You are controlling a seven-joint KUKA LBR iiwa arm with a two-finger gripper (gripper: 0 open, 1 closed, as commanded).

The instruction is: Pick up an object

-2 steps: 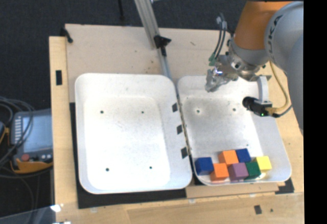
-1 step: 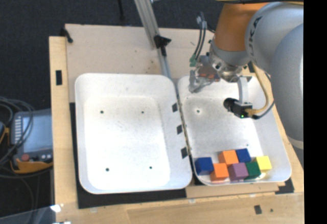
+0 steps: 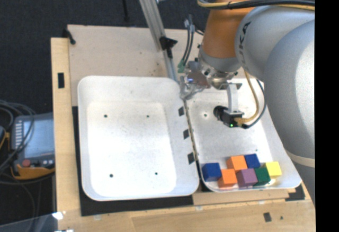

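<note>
**A:** From the camera view, where does the gripper (image 3: 187,88) stand?

**B:** At the far left corner of the right bin (image 3: 211,138), close to the edge it shares with the left bin (image 3: 127,130). I cannot tell whether it is open or closed, because that spot is too cluttered to read. I see nothing held in it.

**A:** And the things to pick?

**B:** 7 blocks (image 3: 244,172) sit packed in 1 cluster at the near end of the right bin, well apart from the gripper.

**A:** Which 1 would you go for?

**B:** Probably the end blue block (image 3: 211,170), on the cluster's left. Its left and far sides look free, with bare bin floor beside them. The purple block (image 3: 247,177) touches neighbours on several sides, so a grasp there would likely wedge or push the others.

**A:** How should the approach go?

**B:** I would cross the bin raised, centre over the block, turn the wrist so the grasp closes across the free sides, descend straight and lift straight. The bin's near wall is close, so an angled descent could snag on it.
</note>
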